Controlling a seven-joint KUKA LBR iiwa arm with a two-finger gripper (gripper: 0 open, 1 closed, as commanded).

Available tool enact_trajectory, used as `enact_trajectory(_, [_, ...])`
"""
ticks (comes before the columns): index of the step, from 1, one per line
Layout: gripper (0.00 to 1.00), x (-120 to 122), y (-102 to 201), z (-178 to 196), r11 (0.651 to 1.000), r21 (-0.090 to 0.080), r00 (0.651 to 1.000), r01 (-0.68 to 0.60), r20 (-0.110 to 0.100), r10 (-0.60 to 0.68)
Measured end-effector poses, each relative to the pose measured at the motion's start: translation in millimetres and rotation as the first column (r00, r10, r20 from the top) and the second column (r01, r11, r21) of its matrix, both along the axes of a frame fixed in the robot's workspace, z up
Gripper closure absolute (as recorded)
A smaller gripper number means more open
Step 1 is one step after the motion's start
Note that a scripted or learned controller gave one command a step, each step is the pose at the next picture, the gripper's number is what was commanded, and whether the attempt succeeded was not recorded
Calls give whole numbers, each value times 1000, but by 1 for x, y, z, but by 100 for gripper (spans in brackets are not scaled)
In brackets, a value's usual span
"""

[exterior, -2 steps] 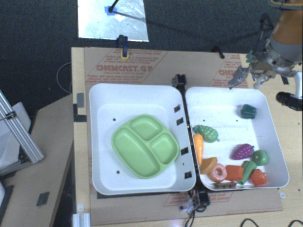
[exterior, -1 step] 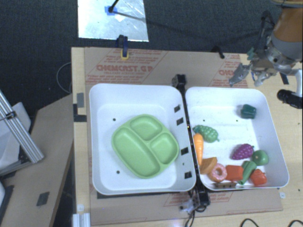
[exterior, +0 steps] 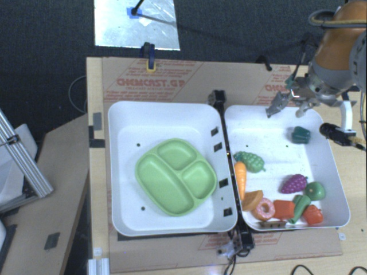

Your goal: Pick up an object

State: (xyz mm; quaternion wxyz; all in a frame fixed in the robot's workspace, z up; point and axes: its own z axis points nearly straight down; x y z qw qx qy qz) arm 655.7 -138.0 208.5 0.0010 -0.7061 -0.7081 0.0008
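My gripper (exterior: 288, 106) hangs over the far edge of the right bin (exterior: 269, 132), its two fingers spread apart with nothing between them. A dark green block (exterior: 300, 134) lies just below and to the right of it. Further forward in that bin sit a green bumpy vegetable (exterior: 250, 161), an orange carrot (exterior: 240, 178), purple grapes (exterior: 294, 183), a pink donut (exterior: 265, 209), a green pepper (exterior: 315, 190) and red pieces (exterior: 312, 215).
The left bin (exterior: 123, 130) holds a light green divided plate (exterior: 175, 176). A black divider clip strip (exterior: 222, 148) runs between the bins. A foil sheet (exterior: 137, 16) lies beyond the bench. A metal frame (exterior: 20, 159) stands at the left.
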Motion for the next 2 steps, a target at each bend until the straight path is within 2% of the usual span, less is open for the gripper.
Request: enact_trajectory(2, [0, -7, 4, -110, 1000, 0, 1000, 2, 0, -2])
